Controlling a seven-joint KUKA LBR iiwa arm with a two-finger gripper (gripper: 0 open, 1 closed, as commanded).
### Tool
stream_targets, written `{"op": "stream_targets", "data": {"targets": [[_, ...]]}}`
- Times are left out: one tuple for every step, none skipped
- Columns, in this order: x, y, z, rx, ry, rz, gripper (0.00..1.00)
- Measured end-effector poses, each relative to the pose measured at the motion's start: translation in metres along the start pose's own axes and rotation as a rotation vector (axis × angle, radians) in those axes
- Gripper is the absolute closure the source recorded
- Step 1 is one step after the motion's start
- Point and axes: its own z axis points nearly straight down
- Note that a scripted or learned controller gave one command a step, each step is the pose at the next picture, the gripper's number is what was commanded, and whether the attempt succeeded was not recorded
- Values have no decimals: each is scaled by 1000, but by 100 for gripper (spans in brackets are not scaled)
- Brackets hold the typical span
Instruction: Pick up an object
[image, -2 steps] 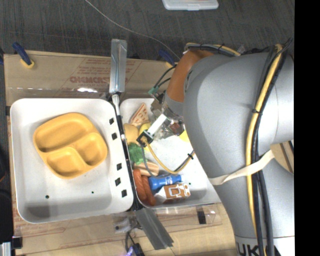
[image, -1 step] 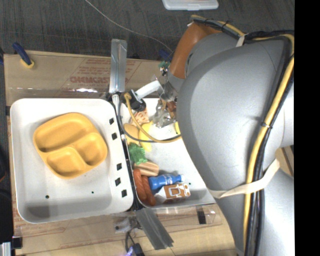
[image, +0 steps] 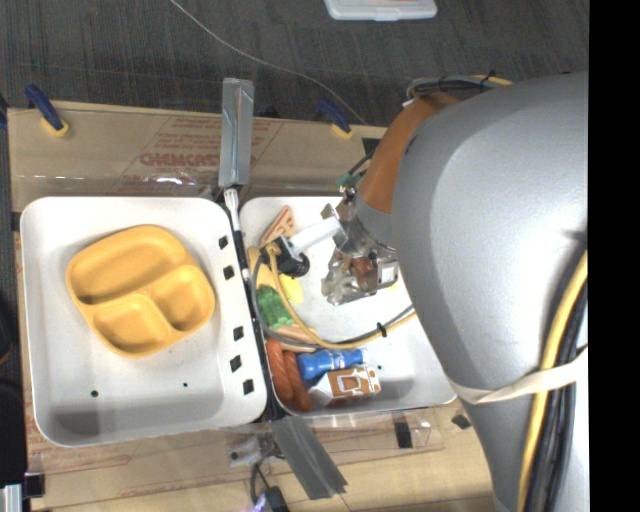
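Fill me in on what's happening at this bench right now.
A grey KUKA arm reaches in from the right, and its gripper is down over the right bin. That bin holds a clutter of small things along its left side, among them a blue bottle-shaped item and a green piece. Whether the gripper has hold of anything cannot be made out. The left bin holds a yellow divided tray.

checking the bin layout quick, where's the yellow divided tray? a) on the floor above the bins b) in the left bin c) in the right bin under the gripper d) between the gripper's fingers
b: the yellow divided tray lies alone in the left bin, while the gripper is over the right bin.
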Motion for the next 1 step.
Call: {"op": "stream_targets", "data": {"targets": [[24, 36, 16, 0, 0, 3, 100]]}}
